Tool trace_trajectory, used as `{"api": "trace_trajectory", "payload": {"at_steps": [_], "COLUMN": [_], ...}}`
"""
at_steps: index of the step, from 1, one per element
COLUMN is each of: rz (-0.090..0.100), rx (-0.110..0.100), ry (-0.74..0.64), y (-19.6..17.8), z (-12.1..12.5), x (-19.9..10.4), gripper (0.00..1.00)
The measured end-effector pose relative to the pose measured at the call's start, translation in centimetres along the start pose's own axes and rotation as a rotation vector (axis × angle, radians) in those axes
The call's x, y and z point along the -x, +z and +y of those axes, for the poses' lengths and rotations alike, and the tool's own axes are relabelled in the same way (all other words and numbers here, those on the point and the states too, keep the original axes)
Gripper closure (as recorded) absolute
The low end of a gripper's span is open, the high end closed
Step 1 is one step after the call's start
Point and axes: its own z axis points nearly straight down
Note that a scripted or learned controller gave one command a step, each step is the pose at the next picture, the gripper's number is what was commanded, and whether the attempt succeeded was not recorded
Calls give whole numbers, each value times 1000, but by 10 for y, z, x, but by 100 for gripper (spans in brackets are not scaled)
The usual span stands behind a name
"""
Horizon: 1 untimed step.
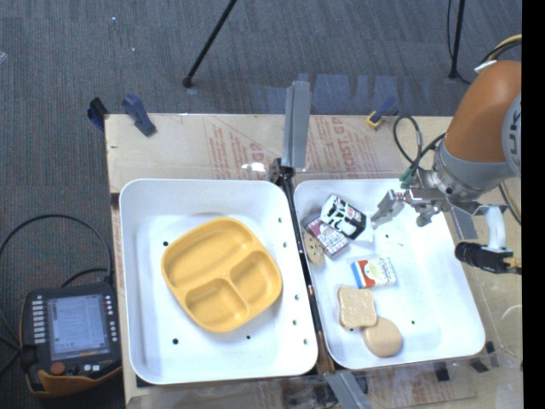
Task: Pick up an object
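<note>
My gripper (403,212) hangs over the back part of the right bin (443,313), its fingers apart and nothing between them. To its left lies a black-and-white carton (344,215), resting partly on a purple packet (328,236). A small red, white and blue box (374,272) lies below the gripper, nearer the bin's middle. A slice of toast (356,307) and a round tan biscuit (383,338) sit at the bin's front. A speckled cracker (314,249) leans against the left wall.
The left bin (145,228) holds a yellow divided plate (221,273). A grey post (296,130) stands behind the gap between the bins. A teach pendant (70,326) lies on the floor at the left.
</note>
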Motion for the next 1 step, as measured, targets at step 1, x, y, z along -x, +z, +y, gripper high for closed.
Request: {"api": "trace_trajectory", "payload": {"at_steps": [1], "rz": [-1], "rx": [10], "ry": [-66], "y": [108], "z": [-54], "x": [43], "gripper": [0]}}
